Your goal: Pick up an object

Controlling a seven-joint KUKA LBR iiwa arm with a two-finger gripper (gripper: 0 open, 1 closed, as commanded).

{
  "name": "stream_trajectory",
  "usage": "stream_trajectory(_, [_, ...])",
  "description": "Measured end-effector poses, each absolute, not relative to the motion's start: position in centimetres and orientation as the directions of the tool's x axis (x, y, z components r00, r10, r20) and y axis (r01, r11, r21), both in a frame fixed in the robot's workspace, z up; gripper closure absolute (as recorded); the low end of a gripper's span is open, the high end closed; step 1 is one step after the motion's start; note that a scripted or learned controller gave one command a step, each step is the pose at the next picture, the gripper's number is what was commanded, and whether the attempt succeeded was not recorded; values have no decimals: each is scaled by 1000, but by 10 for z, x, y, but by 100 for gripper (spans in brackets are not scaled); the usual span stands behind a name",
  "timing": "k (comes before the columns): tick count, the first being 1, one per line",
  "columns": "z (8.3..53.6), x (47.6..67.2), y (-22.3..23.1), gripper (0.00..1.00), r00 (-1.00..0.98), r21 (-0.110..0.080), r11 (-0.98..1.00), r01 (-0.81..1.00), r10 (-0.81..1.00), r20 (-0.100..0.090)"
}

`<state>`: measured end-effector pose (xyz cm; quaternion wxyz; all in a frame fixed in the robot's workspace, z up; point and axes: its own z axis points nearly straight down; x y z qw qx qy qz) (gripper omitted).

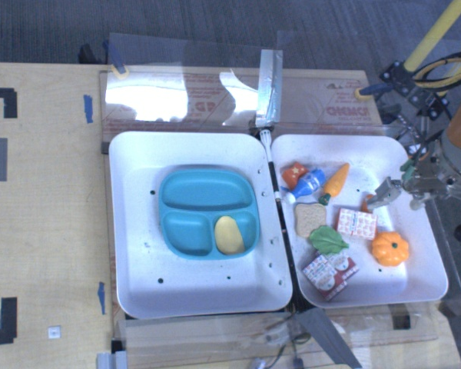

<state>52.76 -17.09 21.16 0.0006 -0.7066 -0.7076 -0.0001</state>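
We see the gripper (386,193) at the right side of the right bin (430,283), low over the white floor, coming in from the right edge. One grey finger (382,192) points down and to the left, but we cannot tell if the gripper is open or closed, and we see no object between its parts.

Just beside the gripper, to the lower left, lies a small white and pink carton (356,224). Below the gripper, near the right wall of the bin, sits a small orange pumpkin (390,248). To the left of the carton we see a slice of bread (310,219), and a green leaf (327,241) partly covers its lower corner. Under the leaf lies a red and white box (329,274). Further up in this bin, a carrot (336,181), a blue bottle (307,184) and a red tomato (293,174) lie close together.

The left bin (131,229) holds a blue divided tray (207,210). A yellow lemon (229,234) rests in its lower right compartment.
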Motion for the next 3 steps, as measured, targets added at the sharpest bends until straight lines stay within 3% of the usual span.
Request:
stream_trajectory(1, [89, 607, -164, 0, -137, 11, 137, 991, 991, -4])
stream_trajectory(2, [100, 607, -164, 100, -136, 13, 136, 991, 991, -5])
stream_trajectory(3, [88, 640, -97, 100, -104, 8, 104, 995, 995, -3])
